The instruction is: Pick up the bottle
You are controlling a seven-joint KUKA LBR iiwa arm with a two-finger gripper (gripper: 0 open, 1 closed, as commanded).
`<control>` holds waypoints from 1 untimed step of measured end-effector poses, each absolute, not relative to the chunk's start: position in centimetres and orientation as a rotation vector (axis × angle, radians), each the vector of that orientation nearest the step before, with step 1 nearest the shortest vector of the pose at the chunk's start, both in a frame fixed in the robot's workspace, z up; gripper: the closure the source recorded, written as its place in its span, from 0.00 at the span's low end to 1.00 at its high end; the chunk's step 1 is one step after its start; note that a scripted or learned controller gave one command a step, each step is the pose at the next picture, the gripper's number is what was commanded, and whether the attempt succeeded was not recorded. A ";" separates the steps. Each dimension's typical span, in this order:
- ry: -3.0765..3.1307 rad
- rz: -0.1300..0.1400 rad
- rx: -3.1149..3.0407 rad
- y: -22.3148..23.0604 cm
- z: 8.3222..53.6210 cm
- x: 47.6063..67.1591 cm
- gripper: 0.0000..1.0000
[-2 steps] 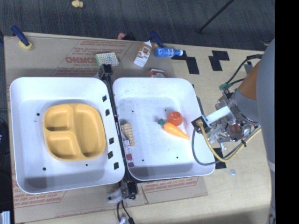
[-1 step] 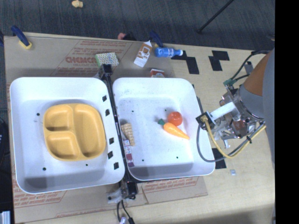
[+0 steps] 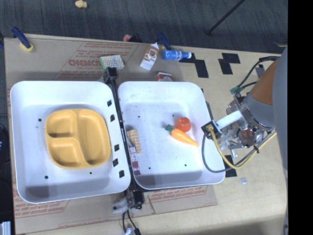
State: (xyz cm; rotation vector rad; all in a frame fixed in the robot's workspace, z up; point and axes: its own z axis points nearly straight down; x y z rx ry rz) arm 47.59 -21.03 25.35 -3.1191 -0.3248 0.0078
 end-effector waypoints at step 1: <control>-0.325 0.008 -3.118 -21.0 25.3 47.6 1.00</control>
